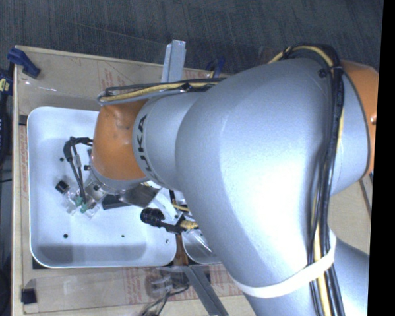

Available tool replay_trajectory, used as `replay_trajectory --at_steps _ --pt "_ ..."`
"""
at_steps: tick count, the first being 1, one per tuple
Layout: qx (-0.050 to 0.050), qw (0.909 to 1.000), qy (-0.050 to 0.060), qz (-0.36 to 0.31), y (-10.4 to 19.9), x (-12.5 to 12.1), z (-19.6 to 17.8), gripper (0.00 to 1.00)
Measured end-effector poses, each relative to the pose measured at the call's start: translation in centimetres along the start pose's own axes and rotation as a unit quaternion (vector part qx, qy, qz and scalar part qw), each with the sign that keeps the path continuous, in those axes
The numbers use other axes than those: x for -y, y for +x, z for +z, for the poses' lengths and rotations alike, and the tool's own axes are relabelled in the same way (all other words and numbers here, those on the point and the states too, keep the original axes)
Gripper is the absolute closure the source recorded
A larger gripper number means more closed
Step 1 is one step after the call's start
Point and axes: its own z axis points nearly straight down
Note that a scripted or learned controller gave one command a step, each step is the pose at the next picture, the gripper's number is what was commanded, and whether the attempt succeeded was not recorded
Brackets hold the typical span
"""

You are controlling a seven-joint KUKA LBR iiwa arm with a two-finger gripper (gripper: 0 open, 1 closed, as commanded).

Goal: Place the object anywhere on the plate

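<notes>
plate and object alike cannot be picked out for certain from the camera view; the grey arm covers most of the bench and all but a sliver of the right bin, whose pale rim curves out from under it near the bottom; the left bin is the one on show, a shallow white tray with rounded corners; the gripper hangs low over the left part of its floor, below the orange band of the wrist, with black cables looping beside it; at its tip sits a small cluster of clear and green bits, too small and blurred to tell whether that is a held thing or part of the tool; whether the hand is wide or closed cannot be told; a few tiny dark specks dot the bin floor nearby; a blue clamp grips the bench's upper left corner.
</notes>
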Motion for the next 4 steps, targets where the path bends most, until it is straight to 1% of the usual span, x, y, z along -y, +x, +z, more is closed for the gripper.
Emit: replay_trajectory --at_steps 1,2,3,4 --pt "-0.002 0.9822 0.003 0.188 3.9 4.5 0.1 1.0" --pt "-0.001 0.9609 -0.001 0.277 -2.9 11.0 -10.1 1.0" --pt "-0.002 0.906 0.004 0.423 0.7 7.8 -5.5 1.0" --pt "-0.001 0.9549 0.001 0.297 -2.5 2.1 -1.7 1.0"
